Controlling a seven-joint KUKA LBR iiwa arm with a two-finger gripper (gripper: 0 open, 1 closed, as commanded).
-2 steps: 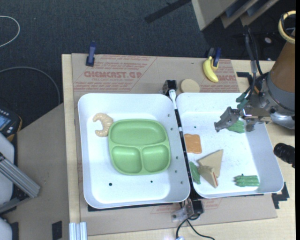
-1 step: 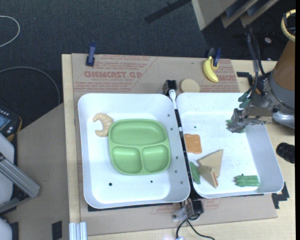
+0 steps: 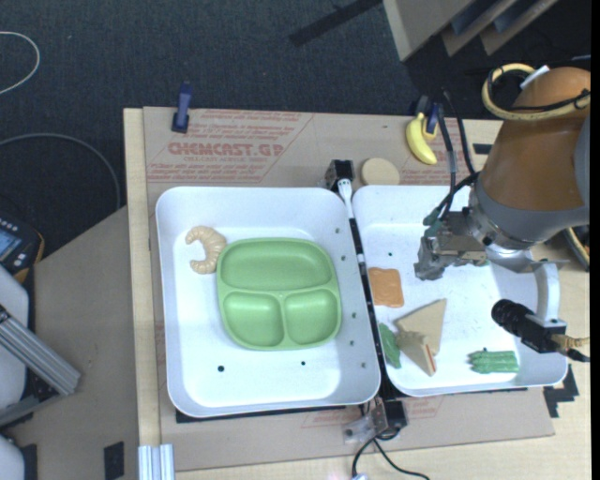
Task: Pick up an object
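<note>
Tool [image 3: 429,265] hangs over right bin [image 3: 525,380], near its left wall; can't tell its state. Orange slab [image 3: 385,287] lies just below-left of it, sandwich wedge [image 3: 422,333] beyond. Left bin [image 3: 178,281] holds green tray [image 3: 278,292] and croissant [image 3: 205,248].

You are looking down on a pale cardboard-covered worktop [image 3: 272,141] with reddish print along its far side. Around the worktop lies dark blue-grey carpet [image 3: 234,56]. A thin white cable [image 3: 21,66] loops over that carpet off the worktop's far left corner. Just left of the worktop stands a lower tan surface, where a dark device [image 3: 17,246] lies at the frame's edge and a grey metal rail [image 3: 37,356] slants nearer you. Beyond the worktop's far right corner, beige furniture [image 3: 469,23] shows. The light is even and soft.
</note>
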